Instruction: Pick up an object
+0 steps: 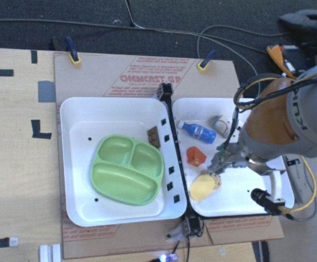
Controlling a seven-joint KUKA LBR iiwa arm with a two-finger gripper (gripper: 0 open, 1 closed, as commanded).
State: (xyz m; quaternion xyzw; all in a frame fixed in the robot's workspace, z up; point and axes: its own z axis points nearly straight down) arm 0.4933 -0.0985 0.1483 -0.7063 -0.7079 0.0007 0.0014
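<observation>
— Right bin (240,203)?
— Holds a yellow lemon-like object (202,188) near the front left corner, an orange-red piece (196,156) just behind it, a blue bottle (198,132) lying on its side farther back, and a small grey-and-white item (220,125) beside the bottle's end.
— And the gripper (217,168)?
— Low in the right bin, reaching in from the right, tip just above the yellow object's right edge — touching or nearly so, hard to say. Fingers too dark and small to read; cannot tell how far apart, nor whether anything sits between them.
— Left bin (71,146)?
— Green divided tray (127,169) lying flat in the middle, a small brown block (153,137) near the shared wall behind it.
— Around the bins?
— Brown cardboard sheet (147,75) underneath, two blue-and-yellow clamps (73,52) on its far edge.
</observation>
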